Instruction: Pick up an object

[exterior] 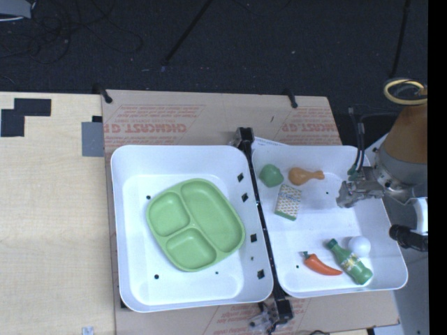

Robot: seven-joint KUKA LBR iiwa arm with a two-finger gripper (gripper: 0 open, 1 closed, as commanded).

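Observation:
The right bin [391, 271] holds several small objects. A green rounded piece [271, 175] and a tan drumstick-shaped toy [305, 176] lie near its far edge. A small speckled packet [288, 202] sits just below them. Toward the front are a red chili pepper [321, 264], a green bottle [350, 262] and a white ball [360, 245]. My gripper [351, 191] hangs over the right side of this bin, to the right of the drumstick and above the ball. Nothing is visibly held in it.
The left bin [129, 187] holds a green three-compartment plate [194, 223]. A black divider rail [255, 215] runs between the two bins. Both bins rest on a cardboard sheet [181, 117]. The grey arm with its orange band [408, 135] enters from the right.

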